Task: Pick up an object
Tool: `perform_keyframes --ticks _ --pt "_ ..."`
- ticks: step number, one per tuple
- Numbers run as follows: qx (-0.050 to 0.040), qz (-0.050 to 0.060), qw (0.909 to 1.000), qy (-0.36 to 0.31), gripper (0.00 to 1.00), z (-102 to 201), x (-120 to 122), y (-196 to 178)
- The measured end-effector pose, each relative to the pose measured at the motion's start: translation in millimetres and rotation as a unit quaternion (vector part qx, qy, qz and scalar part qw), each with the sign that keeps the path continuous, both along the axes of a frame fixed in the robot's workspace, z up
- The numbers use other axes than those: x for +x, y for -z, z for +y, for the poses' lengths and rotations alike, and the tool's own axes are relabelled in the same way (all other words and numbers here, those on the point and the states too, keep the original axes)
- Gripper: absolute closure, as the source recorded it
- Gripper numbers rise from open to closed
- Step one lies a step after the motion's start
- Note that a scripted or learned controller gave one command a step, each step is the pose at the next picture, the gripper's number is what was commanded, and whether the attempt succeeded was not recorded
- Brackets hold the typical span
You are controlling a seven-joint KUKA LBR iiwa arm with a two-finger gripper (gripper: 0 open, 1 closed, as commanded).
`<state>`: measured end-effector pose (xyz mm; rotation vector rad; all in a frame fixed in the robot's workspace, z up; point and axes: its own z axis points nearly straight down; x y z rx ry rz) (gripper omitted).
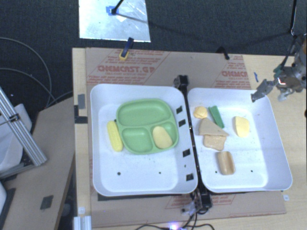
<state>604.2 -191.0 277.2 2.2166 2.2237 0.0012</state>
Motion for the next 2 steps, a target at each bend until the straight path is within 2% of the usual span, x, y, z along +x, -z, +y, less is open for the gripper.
perform_keyframes --ticks 1,2 --pt "0.0009 0.003 1.0 0.002 0.0 -16 -21 107" --pt "0.0013 0.002 1.0 0.002 0.0 -15 -65 196"
